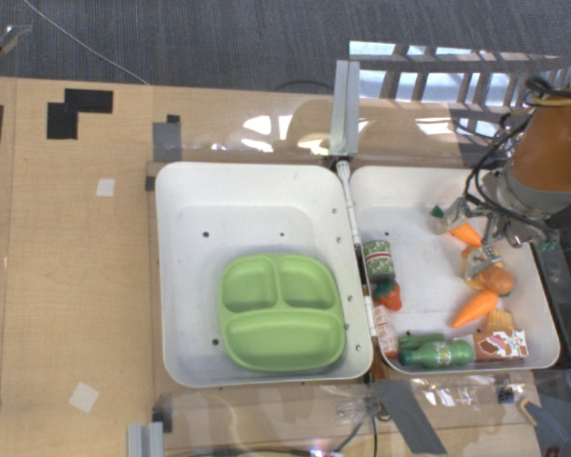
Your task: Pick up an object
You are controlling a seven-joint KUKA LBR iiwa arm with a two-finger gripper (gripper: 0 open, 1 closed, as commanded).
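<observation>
From the camera view I have the arm (552,150) reaching in from the right, its orange band over the far right corner of the right bin (414,255). The gripper (487,248) hangs low over that bin's right side, just above a cluster of orange toy food. Its fingers point down toward an orange piece (495,278), and I cannot tell whether they are spread or pressed together; dark cables and the wrist crowd that spot. I see nothing clearly pinched between them, so I judge that nothing is picked yet.

The candidates all lie in the right bin. A small carrot (466,234) sits just far-left of the gripper, a bigger carrot (476,307) lies near of it, tilted, and a red and white carton (502,347) rests by the near wall beside a green bottle (438,353). Along the left wall are a small can (377,259) and a strawberry (390,297).

The left bin (186,255) holds a green divided plate (283,311), well apart from the gripper.

My read: the approach is done, the gripper is down at the cluster, but the grasp and the lift are both left. The orange piece looks the likely target, lying on the bin floor.
</observation>
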